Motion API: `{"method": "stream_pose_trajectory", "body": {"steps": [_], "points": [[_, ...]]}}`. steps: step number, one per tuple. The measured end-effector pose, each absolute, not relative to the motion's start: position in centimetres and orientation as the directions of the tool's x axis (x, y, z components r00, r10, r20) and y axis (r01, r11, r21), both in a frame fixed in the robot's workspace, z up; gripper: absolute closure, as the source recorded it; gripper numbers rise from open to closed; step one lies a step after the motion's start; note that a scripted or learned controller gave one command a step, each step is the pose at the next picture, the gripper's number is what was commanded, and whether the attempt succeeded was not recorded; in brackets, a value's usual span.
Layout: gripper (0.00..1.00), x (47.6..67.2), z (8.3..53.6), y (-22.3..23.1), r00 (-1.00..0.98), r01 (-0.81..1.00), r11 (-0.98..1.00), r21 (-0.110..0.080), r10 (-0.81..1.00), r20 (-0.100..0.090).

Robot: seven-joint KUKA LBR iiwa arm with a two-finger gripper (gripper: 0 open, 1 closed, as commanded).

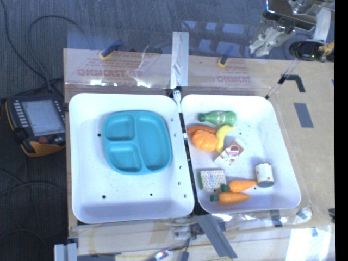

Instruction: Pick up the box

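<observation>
Whether the hand (pixel 265 41) was spread or pressed together could not be told; it hung past the far edge of the right bin (pixel 274 118). Left bin (pixel 81 162) held a blue tray (pixel 136 141). Right bin held the box (pixel 230 152), between banana (pixel 223 135) and can (pixel 264 174).

The arm (pixel 304 4) is cut off by the top and right edges at the upper right of the frame, and the state of the gripper (pixel 262 43) is blurred beyond telling. Part of the orange pumpkin (pixel 204 140) is hidden behind the banana (pixel 223 135), right of centre. The print on the box (pixel 230 152) is too small to be read.
</observation>
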State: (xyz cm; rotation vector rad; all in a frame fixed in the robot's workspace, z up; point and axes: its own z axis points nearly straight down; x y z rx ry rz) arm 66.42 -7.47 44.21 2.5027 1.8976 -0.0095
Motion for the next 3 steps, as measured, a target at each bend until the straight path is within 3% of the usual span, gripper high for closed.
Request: {"method": "stream_pose_trajectory", "body": {"steps": [3], "points": [[1.0, 66.6, 46.8, -7.4, 0.268, 0.963, -0.268, -0.006, 0.963, -0.016]]}}
